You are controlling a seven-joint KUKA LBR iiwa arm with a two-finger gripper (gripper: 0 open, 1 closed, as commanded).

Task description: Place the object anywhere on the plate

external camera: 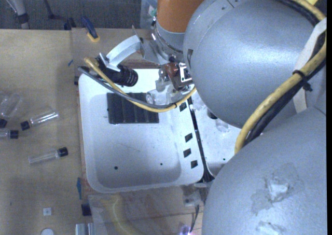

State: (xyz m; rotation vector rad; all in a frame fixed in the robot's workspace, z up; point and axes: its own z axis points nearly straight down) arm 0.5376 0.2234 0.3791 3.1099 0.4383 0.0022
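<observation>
pale wooden bench (pixel 36 63) is stretching across the left side, and several small clear vials with black caps (pixel 47 154) are lying scattered on it, well apart from the bins. dark carpeted floor is showing along the top edge. the near white bin (pixel 129 169) is sitting in the middle of the view, tilted slightly, with a dark ribbed rectangular plate (pixel 132 109) lying flat on its floor near the far wall. the second white bin (pixel 220 143) is lying just beside it on the right, mostly covered by the grey arm (pixel 254 57). the arm is filling the right half, its orange band (pixel 179 0) sitting at the top centre, with yellow and black cables (pixel 129 96) looping down over the plate's far edge. the gripper (pixel 168 83) is hanging above the far right corner of the near bin, beside the plate; whether it is apart or together cannot be told, and no object can be made out at it.
</observation>
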